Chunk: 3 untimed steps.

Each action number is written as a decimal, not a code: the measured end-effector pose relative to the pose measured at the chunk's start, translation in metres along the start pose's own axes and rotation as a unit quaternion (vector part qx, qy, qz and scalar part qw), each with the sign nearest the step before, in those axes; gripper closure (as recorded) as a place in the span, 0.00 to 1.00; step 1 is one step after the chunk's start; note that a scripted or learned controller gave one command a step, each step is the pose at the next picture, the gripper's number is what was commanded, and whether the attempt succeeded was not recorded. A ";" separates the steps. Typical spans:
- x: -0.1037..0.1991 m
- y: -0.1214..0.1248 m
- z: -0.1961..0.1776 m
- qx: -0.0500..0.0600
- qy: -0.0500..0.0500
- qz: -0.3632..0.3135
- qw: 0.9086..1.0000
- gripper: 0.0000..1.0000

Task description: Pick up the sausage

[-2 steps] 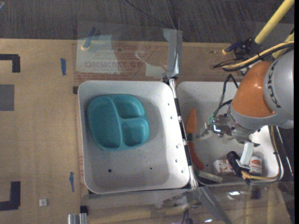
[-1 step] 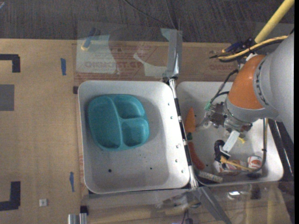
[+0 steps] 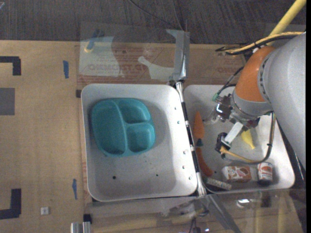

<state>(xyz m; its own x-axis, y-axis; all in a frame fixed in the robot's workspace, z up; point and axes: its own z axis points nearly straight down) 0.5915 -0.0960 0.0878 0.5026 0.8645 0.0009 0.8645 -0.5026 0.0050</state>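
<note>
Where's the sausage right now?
In the camera view the sausage lies in the right-hand bin along its left wall, just below the carrot in the picture and left of the small carton.

Sausage (image 3: 204, 163): one piece, reddish-brown, slim, slightly curved. Lies flat on the floor of the right bin (image 3: 203, 94), close along its left wall, set at a slant. Well apart from the gripper (image 3: 217, 111), lower in the view and slightly to its left; not held.
</note>
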 end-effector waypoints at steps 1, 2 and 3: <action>0.036 0.063 0.001 0.008 -0.005 0.047 0.999 0.00; 0.053 0.052 -0.097 0.003 -0.001 0.079 0.997 0.00; 0.017 0.015 0.000 0.001 0.001 0.100 0.995 0.00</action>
<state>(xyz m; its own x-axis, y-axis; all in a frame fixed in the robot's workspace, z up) 0.6129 -0.0887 0.0876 0.6641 0.7476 0.0034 0.7476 -0.6641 0.0031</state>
